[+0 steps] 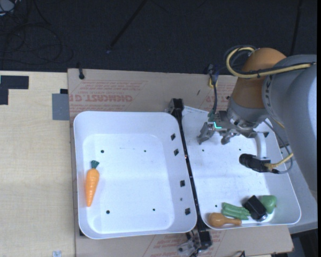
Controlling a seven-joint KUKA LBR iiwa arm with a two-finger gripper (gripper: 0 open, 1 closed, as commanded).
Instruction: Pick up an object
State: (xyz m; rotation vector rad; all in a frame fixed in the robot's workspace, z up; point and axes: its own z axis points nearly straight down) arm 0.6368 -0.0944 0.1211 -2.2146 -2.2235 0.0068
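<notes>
My gripper hangs over the far left part of the right bin, with its fingers spread open and nothing between them. Well away from it, at that bin's near edge, lie a tan pear-shaped toy, a green vegetable toy, a black block and a light green piece, all crowded together. An orange carrot toy with a green top lies alone at the left side of the left bin.
A black divider runs between the two bins. The bins sit on a cardboard sheet on a pale wooden bench. The grey arm with its orange band comes in from the right, over the right bin's far corner.
</notes>
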